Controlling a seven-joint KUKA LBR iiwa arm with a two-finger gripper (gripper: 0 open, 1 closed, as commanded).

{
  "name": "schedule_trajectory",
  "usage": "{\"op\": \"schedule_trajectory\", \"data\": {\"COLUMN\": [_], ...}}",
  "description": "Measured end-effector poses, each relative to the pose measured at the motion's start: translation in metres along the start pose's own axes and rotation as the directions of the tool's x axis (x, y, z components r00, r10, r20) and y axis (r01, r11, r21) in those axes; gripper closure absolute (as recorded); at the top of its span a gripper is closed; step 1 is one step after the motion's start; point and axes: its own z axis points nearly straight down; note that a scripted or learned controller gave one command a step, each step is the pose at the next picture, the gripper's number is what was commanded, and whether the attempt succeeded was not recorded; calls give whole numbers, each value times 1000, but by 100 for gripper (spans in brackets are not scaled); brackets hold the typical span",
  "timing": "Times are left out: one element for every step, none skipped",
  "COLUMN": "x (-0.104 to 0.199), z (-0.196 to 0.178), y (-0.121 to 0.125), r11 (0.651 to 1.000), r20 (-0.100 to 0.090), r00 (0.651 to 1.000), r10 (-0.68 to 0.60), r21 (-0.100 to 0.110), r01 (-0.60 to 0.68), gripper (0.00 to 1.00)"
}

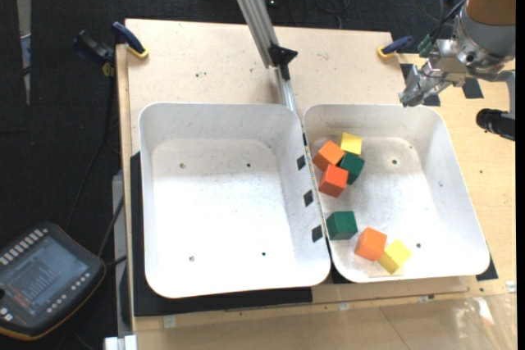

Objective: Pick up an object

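Pincer (413,92) is hanging above the far right corner of the right bin (459,201), off the bin floor and well apart from every block, and whether it is parted or pressed together I cannot tell from this slant; nothing is showing in its grip. Going left to right, the left bin (164,176) is lying bare of blocks, and the things to be picked are all sitting in the right bin, crowding toward the wall the bins share. Counting them: two bins; seven blocks, namely three orange, two green and two yellow. The far cluster is holding four, an orange block (329,152) touching another orange one (334,179), a green one (352,166) and a yellow one (351,144). Nearer the camera a lone green block (342,224) is sitting just beside the wall, with an orange block (371,243) touching a yellow one (395,255) to its right. What is likely going wrong from here: a descent into the tight cluster is risking landing on top of a neighbour or wedging two blocks at once, since they are touching and turned at odd angles; a try at the lone green block is risking a jaw striking the wall; and the touching pair may be sliding apart rather than being lifted.
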Motion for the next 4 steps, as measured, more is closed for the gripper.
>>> {"op": "schedule_trajectory", "data": {"x": [43, 88, 134, 185], "z": [0, 2, 25, 29], "y": [-24, -49, -64, -94], "r11": [1000, 1000, 1000, 1000], "r20": [-3, -4, -3, -4], "r00": [1000, 1000, 1000, 1000], "r10": [-4, -5, -6, -6], "r21": [8, 9, 9, 10], "r01": [4, 5, 6, 6], "gripper": [100, 100, 100, 100]}}
